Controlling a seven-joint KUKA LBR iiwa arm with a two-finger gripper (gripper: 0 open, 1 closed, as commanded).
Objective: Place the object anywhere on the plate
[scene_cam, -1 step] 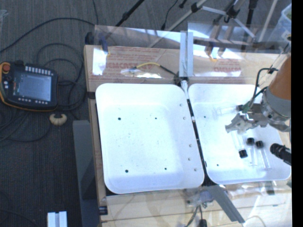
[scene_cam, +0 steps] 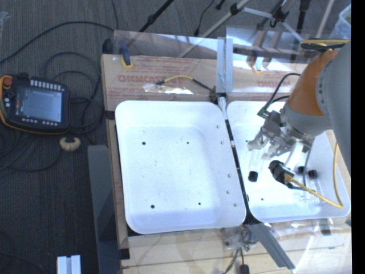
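Resting side by side on a cardboard-topped bench (scene_cam: 171, 79), two white bins (scene_cam: 177, 164); pincer (scene_cam: 262, 153) state unclear.

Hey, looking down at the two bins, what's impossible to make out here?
- Gripper, camera view: pale and see-through against the right bin; whether it holds anything is unclear.
- Small dark object, camera view: too small to identify.
- Plate: none recognisable; white on white would hide it.
- Right bin's far side: covered by the arm.
- Left bin specks: too small to identify.
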